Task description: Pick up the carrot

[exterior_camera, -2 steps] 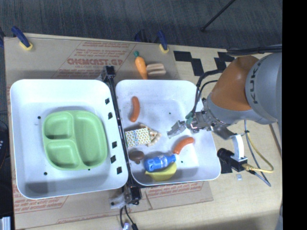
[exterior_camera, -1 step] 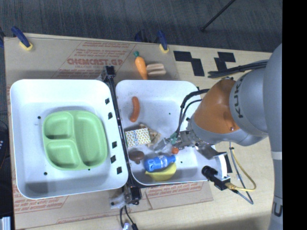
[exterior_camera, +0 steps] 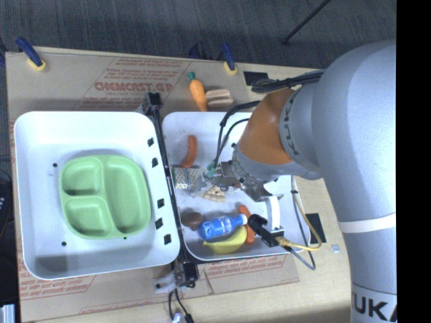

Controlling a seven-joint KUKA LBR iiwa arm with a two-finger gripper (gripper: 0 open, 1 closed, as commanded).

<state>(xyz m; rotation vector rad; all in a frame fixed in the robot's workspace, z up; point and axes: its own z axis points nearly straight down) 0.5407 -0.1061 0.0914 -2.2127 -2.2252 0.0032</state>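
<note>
End effector (exterior_camera: 217, 175): low over the middle of the right bin (exterior_camera: 283, 244), reaching in from the right; whether it is open, closed or gripping anything cannot be told, as wrist and cabling cover it. Left bin (exterior_camera: 27, 200): holds one green divided plate (exterior_camera: 104, 195) with three compartments, lying flat near the bin's centre. Right bin, contents: a reddish-orange sausage-shaped item (exterior_camera: 190, 151) toward the back left; a silvery foil packet (exterior_camera: 187, 177) just left of the end effector; a small tan item (exterior_camera: 215, 194) beneath it; a dark brown rounded item (exterior_camera: 192, 219) at the front left; a blue bottle (exterior_camera: 219, 227) lying on its side, touching a yellow banana (exterior_camera: 226, 243) along the front wall; a small orange piece (exterior_camera: 250, 234) beside the banana. Carrot (exterior_camera: 197, 94): outside both bins, on the table (exterior_camera: 101, 79) just behind the right bin's back rim; orange, tapered, with a small green top pointing away from the bin; beside it, to its right, a tan and brown block (exterior_camera: 218, 99).
</note>
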